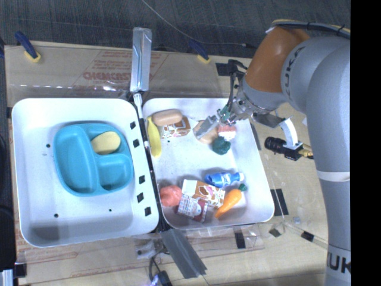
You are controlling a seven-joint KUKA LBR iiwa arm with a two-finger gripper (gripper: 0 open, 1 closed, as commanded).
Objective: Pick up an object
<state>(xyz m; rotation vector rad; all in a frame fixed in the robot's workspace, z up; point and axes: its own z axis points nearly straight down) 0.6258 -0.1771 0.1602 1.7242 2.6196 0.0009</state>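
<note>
Now, hand [225, 117]: grip state unclear, low in right bin [257, 159]
target: strawberry [226, 131] just below it, touching green piece [221, 146]

Both white bins [36, 177] look to be of smooth, faintly glossy plastic. The blue divided tray [89, 159] in the left bin is of matt plastic. Beside the tray, in the right bin, a carton [196, 200] of printed paper and a glossy blue bottle [223, 178] are seen. The bench [71, 64] is of pale wood under clear sheeting. The arm [321, 88] is finished in smooth grey, with a glossy orange band [274, 58].
</note>
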